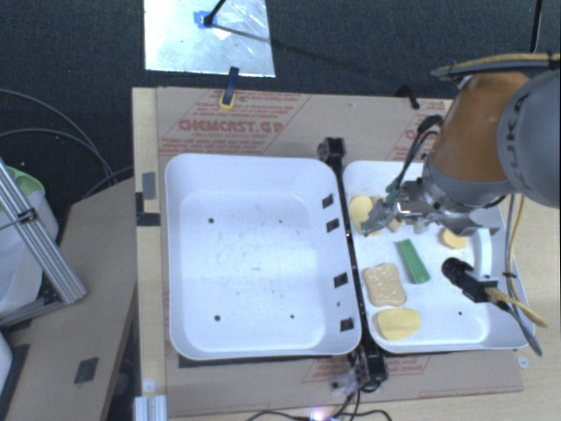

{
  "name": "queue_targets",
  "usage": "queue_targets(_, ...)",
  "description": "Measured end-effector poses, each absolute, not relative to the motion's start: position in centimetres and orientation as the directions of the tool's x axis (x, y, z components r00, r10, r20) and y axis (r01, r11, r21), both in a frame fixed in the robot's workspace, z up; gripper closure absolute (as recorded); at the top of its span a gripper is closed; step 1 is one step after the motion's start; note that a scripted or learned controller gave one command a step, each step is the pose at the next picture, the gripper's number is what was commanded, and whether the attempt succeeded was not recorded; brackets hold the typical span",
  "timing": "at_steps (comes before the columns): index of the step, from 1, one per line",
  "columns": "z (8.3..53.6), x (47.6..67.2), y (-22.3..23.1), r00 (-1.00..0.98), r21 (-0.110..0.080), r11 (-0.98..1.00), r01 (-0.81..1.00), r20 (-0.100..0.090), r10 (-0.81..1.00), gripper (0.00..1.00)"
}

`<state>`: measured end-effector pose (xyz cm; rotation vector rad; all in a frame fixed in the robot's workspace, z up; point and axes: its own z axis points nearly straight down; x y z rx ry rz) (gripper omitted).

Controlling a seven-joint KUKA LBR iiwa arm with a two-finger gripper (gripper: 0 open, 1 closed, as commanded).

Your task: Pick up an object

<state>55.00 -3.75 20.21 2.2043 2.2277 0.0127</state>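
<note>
- Reaching in from the right, the arm (482, 130) has its hand (379, 217) low over the far left part of the right bin (504, 336).
- I cannot tell whether the hand is released or clenched. The wrist hides much of it from this slant, and nothing is plainly caught in it.
- The task names no particular thing. The likeliest target is the round yellow piece (358, 206), which lies by the bin's left wall, just beside the hand on its left. I cannot tell whether the two touch.
- Other candidates lie flat on the same bin's floor:
  - a green block (412, 261) just nearer than the hand;
  - a tan slab (384, 284) to the near left of the green block;
  - a yellow lump (398, 324) nearest of all, close to the near wall;
  - a pale yellow piece (454, 239) to the right, partly under the arm.
- The left bin (254, 253) stands alongside on the tabletop (219, 125), well away from the hand.
- Progress, as a judgement: the approach looks about done, since the hand is down among the things and next to one of them. No grasp shows and nothing is raised off the floor, so securing a thing and lifting it clear are not yet done.
</note>
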Motion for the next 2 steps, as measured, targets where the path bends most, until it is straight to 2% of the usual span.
queue_targets(1,18.3,48.4,0.7,-0.006,-0.003,0.006,1.000,0.002,1.000,0.00)
queue_targets(2,18.4,48.7,-4.0,0.002,0.002,-0.002,1.000,-0.001,1.000,0.00)
